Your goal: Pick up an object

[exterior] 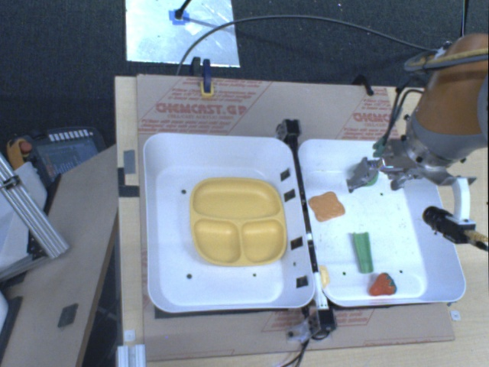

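We are holding the end effector (365, 173) low over the right bin (428, 285), and we cannot tell how it is set. To do well, we are choosing one item and centring above it before descending. The orange piece (327, 206) is lying just beside it, the green block (362, 251) and red piece (383, 284) farther toward the bin's near edge.
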You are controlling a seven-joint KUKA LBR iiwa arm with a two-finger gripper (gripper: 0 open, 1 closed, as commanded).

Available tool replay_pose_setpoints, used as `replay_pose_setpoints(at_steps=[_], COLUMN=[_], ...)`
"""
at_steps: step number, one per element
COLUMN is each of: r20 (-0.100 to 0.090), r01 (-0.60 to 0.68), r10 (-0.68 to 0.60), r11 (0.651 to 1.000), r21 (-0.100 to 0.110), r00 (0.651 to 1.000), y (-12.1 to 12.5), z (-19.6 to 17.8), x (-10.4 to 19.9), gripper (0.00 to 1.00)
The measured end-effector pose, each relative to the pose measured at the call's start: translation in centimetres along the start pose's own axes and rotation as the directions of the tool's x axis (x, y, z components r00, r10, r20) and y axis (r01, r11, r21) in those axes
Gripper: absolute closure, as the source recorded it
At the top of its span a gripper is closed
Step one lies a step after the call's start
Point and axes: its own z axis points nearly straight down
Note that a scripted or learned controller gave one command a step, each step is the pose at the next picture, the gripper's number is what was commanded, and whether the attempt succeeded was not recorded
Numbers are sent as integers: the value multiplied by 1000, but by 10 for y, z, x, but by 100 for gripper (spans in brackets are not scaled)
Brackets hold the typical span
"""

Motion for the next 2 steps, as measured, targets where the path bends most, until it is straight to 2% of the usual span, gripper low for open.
replay_pose_setpoints(at_steps=[1, 2], r20=[2, 1], r01=[2, 1], r10=[-2, -1], r11=[1000, 1000], r21=[-12, -10], r00=[1000, 1000], y=[2, 11], z=[-6, 41], x=[0, 6], gripper=[0, 0])
